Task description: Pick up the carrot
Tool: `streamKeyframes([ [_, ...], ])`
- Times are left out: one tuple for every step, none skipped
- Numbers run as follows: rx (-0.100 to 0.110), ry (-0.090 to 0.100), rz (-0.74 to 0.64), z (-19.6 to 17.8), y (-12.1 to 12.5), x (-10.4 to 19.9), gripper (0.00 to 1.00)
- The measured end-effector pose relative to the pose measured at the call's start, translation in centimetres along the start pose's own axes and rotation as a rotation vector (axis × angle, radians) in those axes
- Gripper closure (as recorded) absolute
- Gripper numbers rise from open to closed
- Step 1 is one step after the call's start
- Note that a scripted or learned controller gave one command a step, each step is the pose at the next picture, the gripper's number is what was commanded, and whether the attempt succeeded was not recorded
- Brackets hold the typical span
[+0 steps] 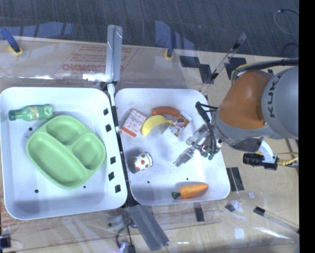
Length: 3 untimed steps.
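The two-finger gripper [191, 151] hangs over the right side of the right bin, fingers pointing down-left, and honestly I can't tell how far apart they are, but there's nothing between them. It sits on the grey arm with the orange band [241, 107], which comes in from the right edge.

Biggest stuff first: the two shallow white bins sit side by side, the left bin [15, 194] and the right bin [162, 196]. The left one has a light green plastic divided plate [65, 150] pretty much in the middle, and a small green bottle with a yellow label [31, 112] lying on its side near the top-left corner.

In the right bin, the orange carrot with a green stem end [190, 191] lies flat near the front wall, below the gripper and well apart from it. Up top there's a yellow banana [154, 124], a reddish-brown sausage [165, 110] just behind it, an orange and white snack packet [133, 122] to the banana's left, and a small white wrapped item [177, 126] to its right. A little white ball-like thing with red spots [141, 162] sits near the left wall.
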<state>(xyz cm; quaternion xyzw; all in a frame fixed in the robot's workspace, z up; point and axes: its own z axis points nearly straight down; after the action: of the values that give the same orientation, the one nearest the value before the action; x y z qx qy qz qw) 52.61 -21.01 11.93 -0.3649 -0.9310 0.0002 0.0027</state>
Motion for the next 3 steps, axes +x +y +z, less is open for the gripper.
streamKeyframes([
  [-0.004,-0.008,-0.216,2.6,-3.1,3.5,0.00],
  [-0.004,-0.008,-0.227,1.5,-2.9,3.4,1.00],
  [-0.004,-0.008,-0.227,1.5,-2.9,3.4,0.00],
])
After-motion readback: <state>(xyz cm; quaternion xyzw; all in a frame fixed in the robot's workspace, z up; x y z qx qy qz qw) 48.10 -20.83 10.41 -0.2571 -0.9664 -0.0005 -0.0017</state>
